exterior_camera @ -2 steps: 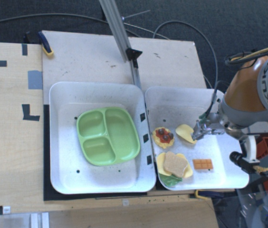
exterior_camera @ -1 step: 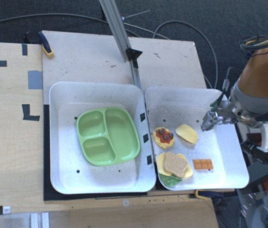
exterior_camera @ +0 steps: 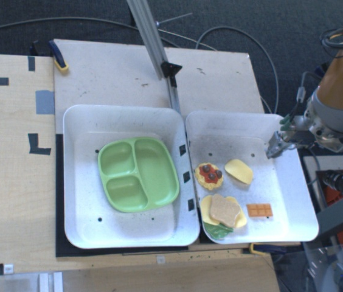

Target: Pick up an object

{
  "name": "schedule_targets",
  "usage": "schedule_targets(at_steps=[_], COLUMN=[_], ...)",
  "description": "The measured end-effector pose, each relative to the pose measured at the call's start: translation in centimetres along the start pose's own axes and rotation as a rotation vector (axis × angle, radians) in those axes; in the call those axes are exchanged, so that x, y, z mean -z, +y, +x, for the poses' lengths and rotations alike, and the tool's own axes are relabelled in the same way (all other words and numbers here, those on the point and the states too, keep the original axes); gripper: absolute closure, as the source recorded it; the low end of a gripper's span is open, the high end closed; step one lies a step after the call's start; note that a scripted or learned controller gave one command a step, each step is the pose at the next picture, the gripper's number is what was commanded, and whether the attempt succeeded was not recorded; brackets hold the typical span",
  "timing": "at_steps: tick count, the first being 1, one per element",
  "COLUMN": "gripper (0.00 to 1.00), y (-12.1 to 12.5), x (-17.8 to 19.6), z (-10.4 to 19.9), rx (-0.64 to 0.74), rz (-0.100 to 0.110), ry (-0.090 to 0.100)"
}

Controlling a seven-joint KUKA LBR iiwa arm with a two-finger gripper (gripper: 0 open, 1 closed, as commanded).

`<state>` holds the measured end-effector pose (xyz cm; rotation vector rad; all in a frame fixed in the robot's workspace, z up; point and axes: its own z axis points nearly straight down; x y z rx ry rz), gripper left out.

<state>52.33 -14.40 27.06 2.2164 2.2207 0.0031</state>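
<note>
The fingers of the gripper sit at the upper right rim of the right bin. They appear as a dark, narrow tip, and whether they are parted or closed cannot be told at this distance (the tip is small and blurred). Nothing is seen between them. Behind the tip, the grey wrist and the orange band of the arm extend off toward the right, outside the right bin.

Inside the right bin, all items lie toward its lower left part, well apart from the gripper. A pale yellow piece lies nearest the bin's middle. Just beside it, toward the bin's left wall, is a small round pastry with red topping. Below these lies a toy sandwich with a tan bread slice on top of yellow and green layers, close against the bin's lower left corner. An orange wafer-like block lies just right of the sandwich.

The left bin adjoins the right bin's left wall and holds a green divided plate. Both bins rest on the surface, with cables trailing beyond the right bin's far rim.
</note>
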Motion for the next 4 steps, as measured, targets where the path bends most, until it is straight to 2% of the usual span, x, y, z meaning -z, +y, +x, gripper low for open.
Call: schedule_targets(at_steps=[1,4], gripper=[1.0,1.0], y=[0.5,-1.1], x=[-0.5,-1.1], z=[6.2,20.4], rx=[0.005,0.005], rz=[0.005,0.007], ry=[0.003,0.003])
